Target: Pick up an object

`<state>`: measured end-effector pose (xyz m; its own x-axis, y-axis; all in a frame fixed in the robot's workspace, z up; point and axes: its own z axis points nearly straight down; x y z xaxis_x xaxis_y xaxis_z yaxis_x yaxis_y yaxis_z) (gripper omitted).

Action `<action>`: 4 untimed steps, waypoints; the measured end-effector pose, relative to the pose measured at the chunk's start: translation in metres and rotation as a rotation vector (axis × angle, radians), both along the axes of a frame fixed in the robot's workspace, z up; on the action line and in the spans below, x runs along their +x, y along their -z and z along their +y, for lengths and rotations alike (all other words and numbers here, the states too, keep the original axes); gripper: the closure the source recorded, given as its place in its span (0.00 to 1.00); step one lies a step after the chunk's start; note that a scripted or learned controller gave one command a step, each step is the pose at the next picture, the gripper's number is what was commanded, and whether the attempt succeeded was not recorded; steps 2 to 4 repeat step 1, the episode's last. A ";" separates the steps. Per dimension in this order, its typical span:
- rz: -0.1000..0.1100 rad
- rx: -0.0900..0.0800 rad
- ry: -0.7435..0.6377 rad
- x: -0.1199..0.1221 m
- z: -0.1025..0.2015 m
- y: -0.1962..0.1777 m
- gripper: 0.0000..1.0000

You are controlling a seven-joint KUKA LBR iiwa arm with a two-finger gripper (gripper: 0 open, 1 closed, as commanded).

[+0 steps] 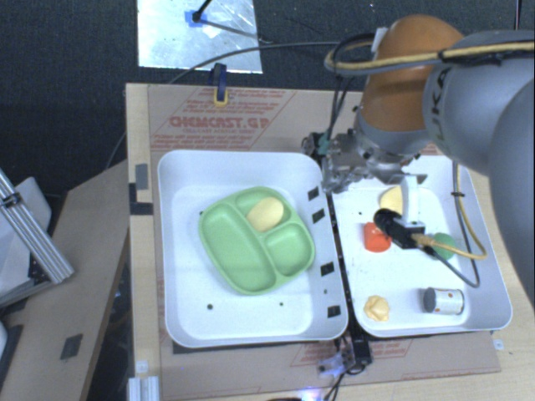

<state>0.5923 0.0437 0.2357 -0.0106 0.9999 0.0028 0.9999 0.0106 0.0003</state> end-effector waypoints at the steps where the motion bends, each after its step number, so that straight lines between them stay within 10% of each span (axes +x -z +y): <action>1: 0.001 0.000 0.001 -0.031 0.045 -0.003 1.00; 4: 0.001 0.000 0.001 -0.031 0.045 -0.003 1.00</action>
